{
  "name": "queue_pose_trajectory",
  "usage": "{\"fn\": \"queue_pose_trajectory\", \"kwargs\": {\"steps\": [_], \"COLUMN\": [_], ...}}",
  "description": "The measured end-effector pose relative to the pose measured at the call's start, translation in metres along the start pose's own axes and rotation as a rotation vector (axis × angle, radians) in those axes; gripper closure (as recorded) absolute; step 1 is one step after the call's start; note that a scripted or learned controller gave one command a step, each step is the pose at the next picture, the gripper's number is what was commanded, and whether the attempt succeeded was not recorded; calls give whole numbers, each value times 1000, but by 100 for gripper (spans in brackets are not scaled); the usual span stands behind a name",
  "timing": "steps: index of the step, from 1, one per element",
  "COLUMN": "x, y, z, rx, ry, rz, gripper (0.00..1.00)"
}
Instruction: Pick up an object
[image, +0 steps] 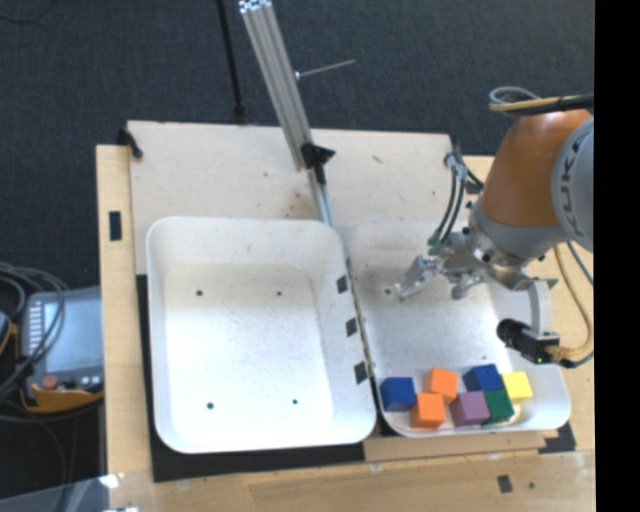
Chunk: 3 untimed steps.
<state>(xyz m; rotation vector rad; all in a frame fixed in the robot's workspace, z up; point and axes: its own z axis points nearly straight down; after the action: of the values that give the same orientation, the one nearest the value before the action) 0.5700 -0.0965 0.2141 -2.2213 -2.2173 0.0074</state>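
Right at the near rim of the right-hand bin (560, 400) you've got your whole crop of targets: a blue cube (398, 392) on the left end, an orange cube (430, 410) and a second orange cube (443, 381) beside it, a purple cube (470, 408), a green cube (499, 405), a darker blue cube (483, 377) and a yellow cube (517, 385) on the right end. They're jammed together, touching or just beside one another, and that's your trouble: come down on that cluster and a finger could land on top of a neighbour instead of slipping beside the cube you want, or shove the pile against the bin wall so nothing seats between the fingers. The blue one on the left end looks the most exposed, so I'd judge it the safer bet. Move farther back and there's the gripper (432, 281), up over the bare middle of the same bin, well apart from the cubes. Its two fingers look spread, with a gap between them and nothing held in that gap. The left-hand bin (250, 232) sits alongside, and at the far end a slanted metal rail (285, 90) crosses the bench (200, 170).
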Motion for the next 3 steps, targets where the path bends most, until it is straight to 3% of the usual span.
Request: {"fn": "queue_pose_trajectory", "kwargs": {"steps": [2,3], "x": [-5,-5], "y": [-3,-1], "z": [116,102], "rx": [-2,-11], "ry": [0,1], "rz": [0,8], "gripper": [0,100]}}
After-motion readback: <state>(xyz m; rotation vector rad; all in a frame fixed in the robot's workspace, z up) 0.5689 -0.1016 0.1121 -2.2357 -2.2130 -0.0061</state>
